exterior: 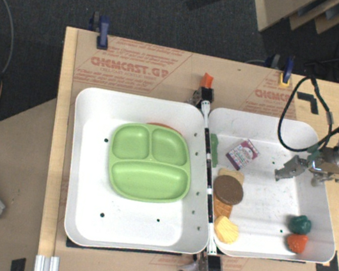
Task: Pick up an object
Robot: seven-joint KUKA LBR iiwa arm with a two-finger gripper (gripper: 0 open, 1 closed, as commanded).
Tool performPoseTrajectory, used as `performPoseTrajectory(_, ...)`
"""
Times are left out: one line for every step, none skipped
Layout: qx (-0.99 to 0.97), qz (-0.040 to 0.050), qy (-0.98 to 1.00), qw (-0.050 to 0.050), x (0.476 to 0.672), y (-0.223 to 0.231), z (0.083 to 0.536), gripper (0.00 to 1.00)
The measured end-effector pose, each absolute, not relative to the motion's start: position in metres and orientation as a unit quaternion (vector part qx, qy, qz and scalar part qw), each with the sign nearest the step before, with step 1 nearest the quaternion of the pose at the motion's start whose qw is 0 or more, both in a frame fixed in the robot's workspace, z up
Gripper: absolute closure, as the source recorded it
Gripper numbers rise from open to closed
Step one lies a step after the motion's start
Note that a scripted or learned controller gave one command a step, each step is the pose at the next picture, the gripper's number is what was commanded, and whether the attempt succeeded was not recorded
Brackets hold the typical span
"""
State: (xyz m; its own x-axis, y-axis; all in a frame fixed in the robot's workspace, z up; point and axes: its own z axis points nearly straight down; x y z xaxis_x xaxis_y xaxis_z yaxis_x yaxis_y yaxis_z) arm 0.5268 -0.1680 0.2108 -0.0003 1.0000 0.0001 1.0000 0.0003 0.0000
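Observation:
The right bin holds several small objects. A purple and white packet lies near its back left. A brown round disc sits by the left wall, with an orange cracker and a yellow piece just in front of it. A dark green object and an orange-red object lie together in the front right corner. My gripper hangs over the back right part of this bin, to the right of the packet and apart from every object.
The left bin carries a green divided plate with a red edge of something peeking out behind it. A slim green item lies along the divider between the bins. A black cable loops over the right bin's back rim.

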Motion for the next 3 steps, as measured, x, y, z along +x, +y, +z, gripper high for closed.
performPoseTrajectory(-0.705,0.0006,-0.710,0.003,0.583,-0.111,0.118,0.00)
performPoseTrajectory(-0.707,-0.0028,-0.707,-0.004,0.671,-0.166,0.086,0.00)
performPoseTrajectory(-0.708,-0.0078,-0.707,-0.001,0.623,-0.223,0.091,0.00)
